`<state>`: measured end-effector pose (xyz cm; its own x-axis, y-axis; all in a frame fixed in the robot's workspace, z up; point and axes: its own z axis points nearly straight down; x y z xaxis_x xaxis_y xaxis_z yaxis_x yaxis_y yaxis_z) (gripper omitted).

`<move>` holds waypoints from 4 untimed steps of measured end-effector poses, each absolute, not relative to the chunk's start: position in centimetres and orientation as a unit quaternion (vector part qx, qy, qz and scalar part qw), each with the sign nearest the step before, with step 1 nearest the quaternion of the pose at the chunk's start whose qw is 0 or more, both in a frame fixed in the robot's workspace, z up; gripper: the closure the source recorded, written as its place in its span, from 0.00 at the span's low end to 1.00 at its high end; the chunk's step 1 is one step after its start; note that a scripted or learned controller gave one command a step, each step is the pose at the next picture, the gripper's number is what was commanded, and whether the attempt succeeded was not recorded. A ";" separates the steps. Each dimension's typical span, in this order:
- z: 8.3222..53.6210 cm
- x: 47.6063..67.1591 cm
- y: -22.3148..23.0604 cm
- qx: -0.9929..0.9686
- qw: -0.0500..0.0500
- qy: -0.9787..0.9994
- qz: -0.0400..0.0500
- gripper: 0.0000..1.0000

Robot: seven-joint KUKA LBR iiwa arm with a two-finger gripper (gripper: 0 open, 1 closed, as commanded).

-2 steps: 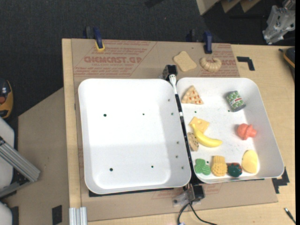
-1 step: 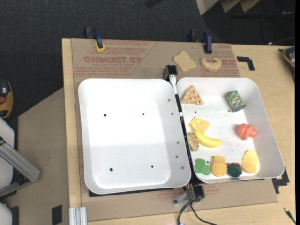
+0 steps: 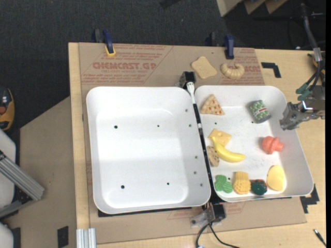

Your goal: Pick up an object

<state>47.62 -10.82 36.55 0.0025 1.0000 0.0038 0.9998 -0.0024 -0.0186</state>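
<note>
The right bin [image 3: 243, 94] holds several toy foods. Among them are a pizza slice [image 3: 212, 107], a green can [image 3: 258, 110], a cheese wedge [image 3: 220, 137], a banana [image 3: 228, 153] and a red fruit [image 3: 271, 144]. Along its front wall lie a yellow lemon [image 3: 276, 178], a corn piece [image 3: 240, 183], a small green piece [image 3: 221, 183] and a dark green piece [image 3: 258, 188]. My gripper [image 3: 294, 116] hangs at the bin's right rim, to the right of the can and above the red fruit. Nothing shows in its grasp.
The left bin [image 3: 139, 149] is bare white inside. On the cardboard behind the bins lie a bread slice [image 3: 204, 67] and a tan ring-shaped pastry [image 3: 232, 70]. Blue clamps [image 3: 108, 42] hold the board's far edge. Cables run at the front edge [image 3: 212, 218].
</note>
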 end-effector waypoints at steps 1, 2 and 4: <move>50.7 48.1 -6.4 -0.705 -0.007 -0.709 -0.006 1.00; 53.8 48.0 -8.1 -0.708 -0.004 -0.707 -0.002 1.00; 53.5 47.9 -21.2 -0.710 -0.003 -0.704 0.000 1.00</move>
